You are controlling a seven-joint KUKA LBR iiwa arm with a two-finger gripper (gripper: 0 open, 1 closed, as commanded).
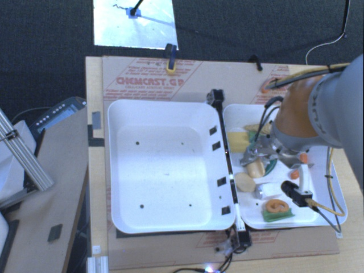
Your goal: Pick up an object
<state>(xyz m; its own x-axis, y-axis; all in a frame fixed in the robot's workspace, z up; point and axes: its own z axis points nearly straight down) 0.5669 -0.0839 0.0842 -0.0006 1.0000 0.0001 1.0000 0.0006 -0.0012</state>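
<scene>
In the right bin, nearest the front wall, an orange ring lies on a green piece. Behind it sits a round cream disc. Farther back the gripper hangs just above a pale yellow block; whether its fingers are apart cannot be told.

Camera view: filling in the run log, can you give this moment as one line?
arm: over right bin | gripper: low among items, by cream piece | left bin: no arm | pick: unconfirmed
</scene>
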